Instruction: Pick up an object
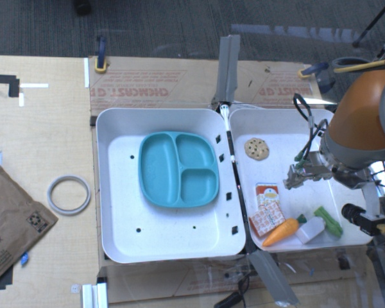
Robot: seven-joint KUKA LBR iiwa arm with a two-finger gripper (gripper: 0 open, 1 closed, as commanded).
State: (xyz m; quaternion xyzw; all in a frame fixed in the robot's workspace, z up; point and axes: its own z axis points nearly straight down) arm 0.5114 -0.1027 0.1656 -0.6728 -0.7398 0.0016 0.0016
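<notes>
The end effector (295,175), grip state unclear, hovers apparently just above-right of the snack packet (267,209).

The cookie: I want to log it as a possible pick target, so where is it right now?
The cookie lies in the right bin, near its upper left corner, close to the divider between the bins and above the snack packet.

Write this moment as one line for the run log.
gripper: above right bin, holding nothing | nearest: cracker packet | cookie, carrot: untouched
</notes>
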